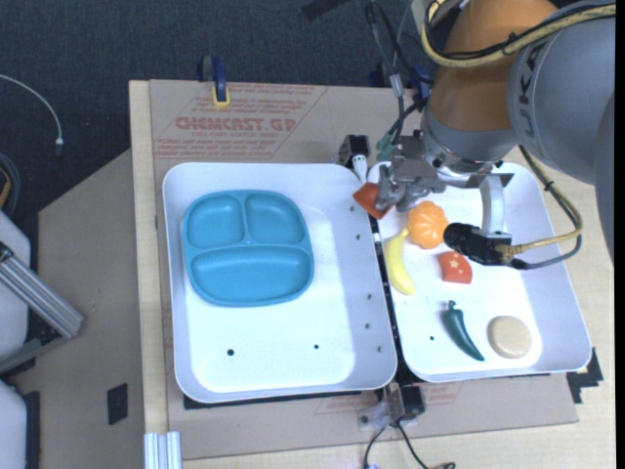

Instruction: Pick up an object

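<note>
So the end effector was parked over the upper-left corner of the right bin, right at the ridge where the two bins meet, and honestly I couldn't tell if it was spread or pinched on anything because the wrist blocked the view. A small orange-red piece sat just at its left side, on or right over that shared edge; touching it or not, couldn't say. Most of the clutter was in the right bin's left half: a banana lay along the left wall, a round orange fruit just beside it to the upper right, a red piece below that, then a green chili and a beige disc near the bottom edge. The bin's right side was bare white. The left bin held a blue divided plate in its upper left, with open floor along its bottom and right side. Both bins sat on the tan counter.
</note>
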Tool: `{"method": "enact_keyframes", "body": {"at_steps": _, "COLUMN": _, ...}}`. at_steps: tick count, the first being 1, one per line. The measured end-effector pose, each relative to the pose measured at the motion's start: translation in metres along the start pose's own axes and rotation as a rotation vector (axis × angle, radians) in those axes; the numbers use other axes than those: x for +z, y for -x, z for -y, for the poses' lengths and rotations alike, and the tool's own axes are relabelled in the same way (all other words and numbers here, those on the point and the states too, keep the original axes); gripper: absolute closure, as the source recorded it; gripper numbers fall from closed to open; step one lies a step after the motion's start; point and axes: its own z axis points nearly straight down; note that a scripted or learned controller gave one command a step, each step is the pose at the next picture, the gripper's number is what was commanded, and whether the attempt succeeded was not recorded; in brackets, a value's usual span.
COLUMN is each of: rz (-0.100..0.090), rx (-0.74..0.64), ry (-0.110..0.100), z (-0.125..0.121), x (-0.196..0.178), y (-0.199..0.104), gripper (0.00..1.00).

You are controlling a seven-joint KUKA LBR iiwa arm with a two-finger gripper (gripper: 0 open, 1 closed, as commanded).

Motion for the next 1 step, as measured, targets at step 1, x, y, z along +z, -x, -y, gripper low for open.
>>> {"method": "enact_keyframes", "body": {"at_steps": 1, "rz": 0.0, "rx": 0.002, "ry": 0.002, "z": -0.0281, "x": -0.0009, "y": -0.0405, "gripper": 1.0}}
